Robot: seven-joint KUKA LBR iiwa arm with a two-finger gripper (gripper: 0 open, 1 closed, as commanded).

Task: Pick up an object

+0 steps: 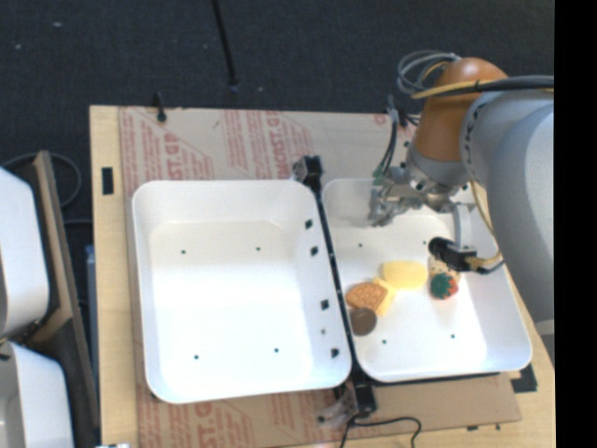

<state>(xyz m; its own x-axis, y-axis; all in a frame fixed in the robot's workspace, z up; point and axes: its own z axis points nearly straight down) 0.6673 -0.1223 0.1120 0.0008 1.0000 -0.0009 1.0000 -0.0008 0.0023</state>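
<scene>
1. The gripper [382,208] is seen hanging over the upper left part of the right bin [485,348], at centre right of the frame.
2. Whether anything is clamped cannot be told; its state is not shown clearly.
3. A yellow object [404,273] is found below it, near the bin's middle.
4. An orange waffle-like piece [367,295] is touching the yellow one; a brown round piece [362,322] is just beneath.
5. A green-and-red item [443,286] lies to the right.
6. The left bin [149,203] is pictured alongside.
</scene>
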